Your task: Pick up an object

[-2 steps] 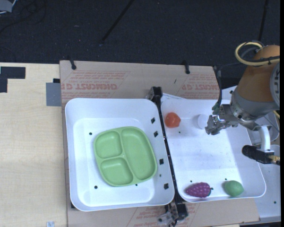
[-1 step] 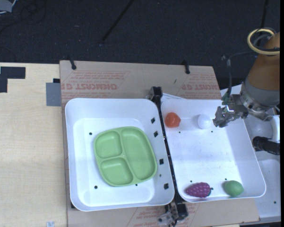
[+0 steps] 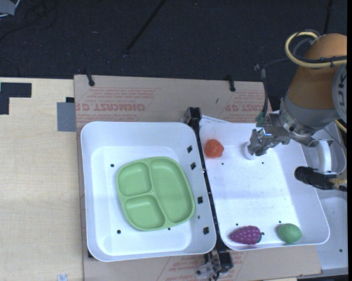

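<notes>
Tool (image 3: 256, 148) low over the far edge of the right bin (image 3: 307, 215), grip state impossible to tell. Orange object (image 3: 214, 148) just left of it, apart. Purple grape cluster (image 3: 245, 235) and green object (image 3: 289, 233) along the near edge. Green divided plate (image 3: 155, 192) lying in the left bin (image 3: 99, 215).
</notes>
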Robot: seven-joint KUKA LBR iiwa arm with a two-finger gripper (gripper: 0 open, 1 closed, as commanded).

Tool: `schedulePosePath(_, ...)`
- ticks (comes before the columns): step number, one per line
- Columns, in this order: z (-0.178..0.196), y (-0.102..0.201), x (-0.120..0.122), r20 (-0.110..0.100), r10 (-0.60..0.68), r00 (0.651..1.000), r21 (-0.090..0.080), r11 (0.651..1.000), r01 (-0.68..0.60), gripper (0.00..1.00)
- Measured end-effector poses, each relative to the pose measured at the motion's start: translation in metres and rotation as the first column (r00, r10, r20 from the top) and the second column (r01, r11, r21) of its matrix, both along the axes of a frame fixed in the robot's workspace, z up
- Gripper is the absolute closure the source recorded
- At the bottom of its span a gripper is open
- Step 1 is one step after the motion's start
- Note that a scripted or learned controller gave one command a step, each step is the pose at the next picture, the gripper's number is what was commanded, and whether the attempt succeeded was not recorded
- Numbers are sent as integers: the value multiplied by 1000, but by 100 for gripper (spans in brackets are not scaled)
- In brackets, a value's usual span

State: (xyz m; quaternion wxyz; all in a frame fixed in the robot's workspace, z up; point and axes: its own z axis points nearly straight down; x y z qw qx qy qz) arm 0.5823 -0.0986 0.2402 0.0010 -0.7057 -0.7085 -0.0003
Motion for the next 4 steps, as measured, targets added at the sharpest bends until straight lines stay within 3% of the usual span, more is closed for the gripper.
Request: schedulePosePath(4, -2, 207, -3, -4, -1, 1000, -2, 1000, 1, 100)
